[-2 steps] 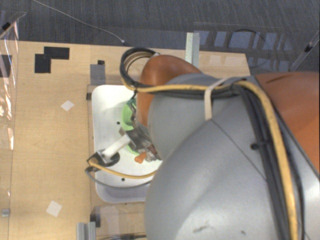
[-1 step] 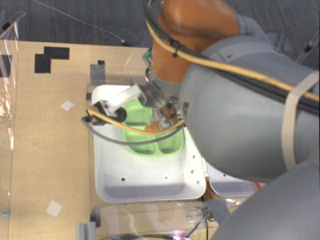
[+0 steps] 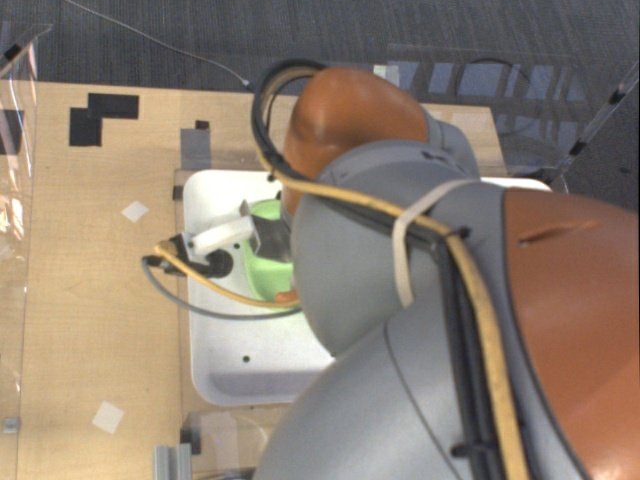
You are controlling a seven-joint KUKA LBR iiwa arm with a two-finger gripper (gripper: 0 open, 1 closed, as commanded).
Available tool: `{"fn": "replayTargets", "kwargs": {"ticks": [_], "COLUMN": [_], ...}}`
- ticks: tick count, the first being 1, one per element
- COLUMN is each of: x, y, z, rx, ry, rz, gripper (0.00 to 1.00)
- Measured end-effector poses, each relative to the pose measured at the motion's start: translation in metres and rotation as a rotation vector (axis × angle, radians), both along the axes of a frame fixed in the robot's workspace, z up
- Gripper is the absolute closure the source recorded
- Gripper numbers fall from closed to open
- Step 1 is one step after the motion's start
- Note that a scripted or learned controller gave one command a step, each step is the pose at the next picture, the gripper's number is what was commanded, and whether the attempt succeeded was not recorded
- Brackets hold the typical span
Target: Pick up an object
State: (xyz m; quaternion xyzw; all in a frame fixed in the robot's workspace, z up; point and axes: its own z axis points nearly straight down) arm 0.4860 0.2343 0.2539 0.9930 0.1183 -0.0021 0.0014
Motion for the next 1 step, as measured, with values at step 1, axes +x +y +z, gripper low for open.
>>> {"fn": "replayTargets", "kwargs": {"ticks": [1], "x": [0.0002], "y": [0.0000], "z": [-0.0359], "rx": [0.002], "ry": [-0.002], "rz": [-0.013], "gripper": [1.00]}}
